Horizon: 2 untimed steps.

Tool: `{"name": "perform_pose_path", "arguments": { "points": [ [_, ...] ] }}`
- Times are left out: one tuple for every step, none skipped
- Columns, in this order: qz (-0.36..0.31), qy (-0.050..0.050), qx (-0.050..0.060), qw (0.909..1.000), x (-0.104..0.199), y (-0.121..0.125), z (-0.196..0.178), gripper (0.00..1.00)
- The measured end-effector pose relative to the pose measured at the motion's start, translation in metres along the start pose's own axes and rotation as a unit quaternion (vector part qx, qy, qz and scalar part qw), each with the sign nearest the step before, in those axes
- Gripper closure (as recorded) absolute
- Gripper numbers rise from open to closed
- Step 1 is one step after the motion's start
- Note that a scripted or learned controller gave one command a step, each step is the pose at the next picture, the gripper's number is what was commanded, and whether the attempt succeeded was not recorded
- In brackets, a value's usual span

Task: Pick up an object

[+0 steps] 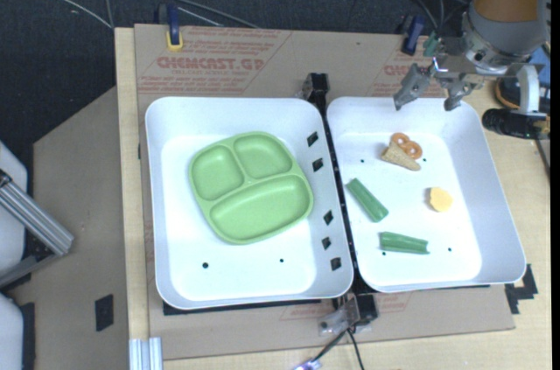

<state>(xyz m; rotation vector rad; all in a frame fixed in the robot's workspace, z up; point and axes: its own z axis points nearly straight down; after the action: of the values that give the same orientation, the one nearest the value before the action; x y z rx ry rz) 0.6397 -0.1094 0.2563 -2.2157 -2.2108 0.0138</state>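
— Two white bins sit side by side on the bench; what is in the left bin (171, 263)?

— One green divided plate (251, 186) lies near its centre, with three compartments: two small ones toward 12 o'clock and a large one toward 6 o'clock.

— And the right bin (490, 250)?

— Four small things lie apart from each other. Taking the bin's centre as the dial, a green stick (367, 199) lies at about 9 o'clock, slanted. A second green piece (404, 244) lies at about 6 o'clock, nearly level. A tan and orange pretzel-like piece (402, 151) is at about 12 o'clock, and a small yellow piece (440, 199) at about 3 o'clock.

— Where is the gripper (428, 95)?

— It hangs over the right bin's far rim, at roughly 12 o'clock from the pretzel-like piece and clear of it. Its two fingers are spread apart, with nothing between them. The grey arm (507, 1) with its orange band rises toward 1 o'clock.
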Motion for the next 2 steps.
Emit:
{"name": "perform_pose_path", "arguments": {
  "points": [
    [-0.001, -0.001, -0.007, 1.0000, 0.000, 0.002, -0.008, 0.00],
    [-0.001, 0.000, -0.004, 1.0000, -0.002, 0.002, 0.055, 0.00]
  ]
}}
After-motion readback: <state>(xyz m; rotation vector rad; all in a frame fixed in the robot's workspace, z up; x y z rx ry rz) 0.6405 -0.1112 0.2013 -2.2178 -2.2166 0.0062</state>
